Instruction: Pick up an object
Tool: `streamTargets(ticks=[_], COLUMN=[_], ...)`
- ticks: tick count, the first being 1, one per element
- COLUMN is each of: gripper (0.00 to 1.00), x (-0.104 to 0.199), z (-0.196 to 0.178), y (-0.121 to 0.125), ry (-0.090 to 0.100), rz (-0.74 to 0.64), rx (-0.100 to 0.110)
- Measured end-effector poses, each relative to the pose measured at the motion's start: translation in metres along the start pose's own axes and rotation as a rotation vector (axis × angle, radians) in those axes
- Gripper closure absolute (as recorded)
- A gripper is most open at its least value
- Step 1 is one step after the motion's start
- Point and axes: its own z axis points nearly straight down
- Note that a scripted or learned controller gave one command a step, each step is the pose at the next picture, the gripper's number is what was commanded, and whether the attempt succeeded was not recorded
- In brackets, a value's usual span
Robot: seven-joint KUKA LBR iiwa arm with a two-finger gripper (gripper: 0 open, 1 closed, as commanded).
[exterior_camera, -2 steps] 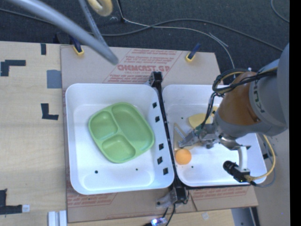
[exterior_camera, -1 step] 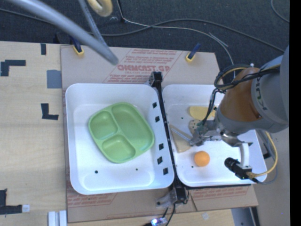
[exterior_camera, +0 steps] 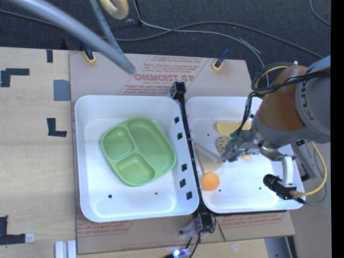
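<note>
**Arm Reaches Into Right Bin, Orange Ball Lies Near the Divider**

Seen from the fixed overhead camera, two shallow white bins sit side by side on a sheet of brown cardboard (exterior_camera: 161, 71) printed with red lettering, which itself lies on a pale wooden bench (exterior_camera: 32, 160) marked with dark tape pieces. Beyond the bench's far edge is dark carpeted floor (exterior_camera: 226, 9), crossed by thin cables. Yellow clamps hold the cardboard at its far corners.

A black divider strip (exterior_camera: 185, 149) runs between the bins and serves as the landmark here. To its left, the left bin (exterior_camera: 91, 198) holds a green compartment tray (exterior_camera: 138, 150), lying flat and turned at a slant, well apart from the divider. Just to the divider's right, in the right bin (exterior_camera: 242, 200), a small orange ball (exterior_camera: 209, 181) rests on the white floor, close to the strip. Farther right of the divider lie a yellow flat object (exterior_camera: 228, 127) and a pale perforated piece (exterior_camera: 221, 142), partly hidden by the arm.

The grey arm with its orange band (exterior_camera: 282, 106) comes in from the right, and its gripper (exterior_camera: 231, 152) hangs low over the right bin, near the perforated piece and apart from the ball. How wide the tool stands, and whether it has hold of anything, cannot be told from this angle.
</note>
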Motion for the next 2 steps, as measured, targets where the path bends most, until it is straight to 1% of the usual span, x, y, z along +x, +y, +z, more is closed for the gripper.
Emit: streamTargets(ticks=[2], gripper=[1.00], x=[0.005], z=[-0.126], y=[0.007], ry=[-0.001], rz=[0.000], rx=[-0.004])
